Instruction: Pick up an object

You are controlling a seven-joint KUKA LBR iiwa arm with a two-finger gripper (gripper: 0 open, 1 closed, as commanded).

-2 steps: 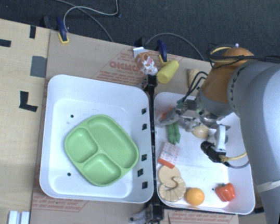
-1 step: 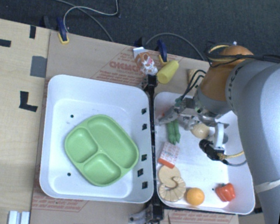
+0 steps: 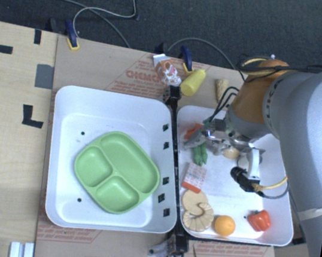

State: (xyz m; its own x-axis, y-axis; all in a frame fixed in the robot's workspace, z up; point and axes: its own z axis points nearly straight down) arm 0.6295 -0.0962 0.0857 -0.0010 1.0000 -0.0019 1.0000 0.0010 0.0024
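Left bin [image 3: 62,139]: green divided plate [image 3: 116,172], long axis 10-to-4 o'clock, bare floor along the 12 o'clock wall. Right bin [image 3: 281,231]: green pod [image 3: 199,156] pointing 12-to-6 at the 9 o'clock wall, packet [image 3: 194,176], round bread [image 3: 197,212] and orange [image 3: 224,226] along the 6 o'clock rim, red pepper [image 3: 260,220] at 4 o'clock; centre floor open. Gripper [image 3: 216,141] just at 3 o'clock of the pod; whether it is wide or narrow cannot be told.

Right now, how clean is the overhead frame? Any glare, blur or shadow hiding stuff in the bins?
Camera view: lighting is even and soft, with only faint shadows along the left bin walls; the green plate and the orange read sharply; the image is a little grainy overall; the arm looms large and soft-edged, covering part of the right bin; around the gripper small items blur into clutter.
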